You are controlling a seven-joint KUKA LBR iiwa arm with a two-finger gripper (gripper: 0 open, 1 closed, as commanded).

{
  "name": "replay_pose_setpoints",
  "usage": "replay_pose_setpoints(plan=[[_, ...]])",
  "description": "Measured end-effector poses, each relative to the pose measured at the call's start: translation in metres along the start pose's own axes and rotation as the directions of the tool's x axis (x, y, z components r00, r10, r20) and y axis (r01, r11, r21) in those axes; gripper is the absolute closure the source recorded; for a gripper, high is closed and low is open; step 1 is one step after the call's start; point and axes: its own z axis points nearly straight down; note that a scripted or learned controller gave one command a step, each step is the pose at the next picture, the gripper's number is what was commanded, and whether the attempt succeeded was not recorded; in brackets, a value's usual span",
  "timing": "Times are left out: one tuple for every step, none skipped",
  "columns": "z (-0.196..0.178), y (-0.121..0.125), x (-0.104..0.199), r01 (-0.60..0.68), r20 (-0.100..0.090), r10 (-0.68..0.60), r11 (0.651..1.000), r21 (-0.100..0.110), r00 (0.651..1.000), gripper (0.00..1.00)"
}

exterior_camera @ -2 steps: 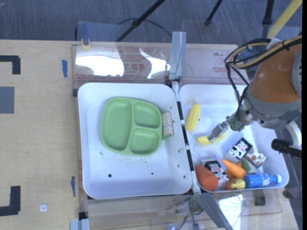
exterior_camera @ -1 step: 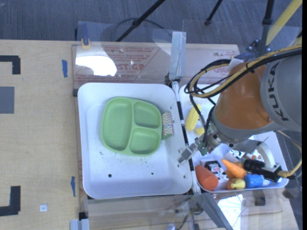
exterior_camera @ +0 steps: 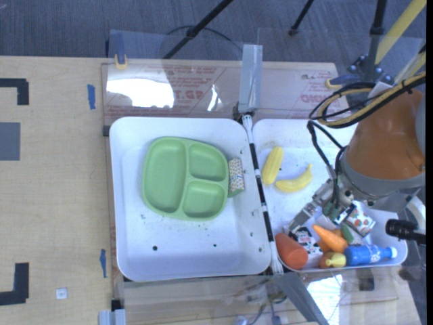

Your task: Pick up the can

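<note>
We see the gripper (exterior_camera: 312,212) low in the right bin (exterior_camera: 298,137), above the toy pile; we cannot tell how its jaws stand. The can (exterior_camera: 235,177) sits in the left bin (exterior_camera: 176,259), touching the green plate's (exterior_camera: 184,177) right edge, well apart from the gripper. Two bananas (exterior_camera: 284,173), a carrot (exterior_camera: 329,238) and a blue bottle (exterior_camera: 369,254) lie in the right bin.

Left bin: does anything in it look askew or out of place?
A small patterned item sits wedged against the right edge of the green divided plate in the left bin, tilted rather than lying flat. What it is cannot be told. Nothing looks spilled.
</note>
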Motion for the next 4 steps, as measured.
replay_pose_setpoints(plan=[[0.000, 0.013, -0.003, 0.027, 0.002, -0.027, 1.000, -0.002, 1.000, 0.00], [0.000, 0.047, 0.058, 0.300, -0.002, -0.300, 0.954, 0.000, 0.954, 0.00], [0.000, -0.006, -0.008, 0.526, 0.002, -0.526, 0.850, -0.001, 0.850, 0.00], [0.000, 0.004, 0.004, 0.417, 0.001, -0.417, 0.909, -0.001, 0.909, 0.00]])
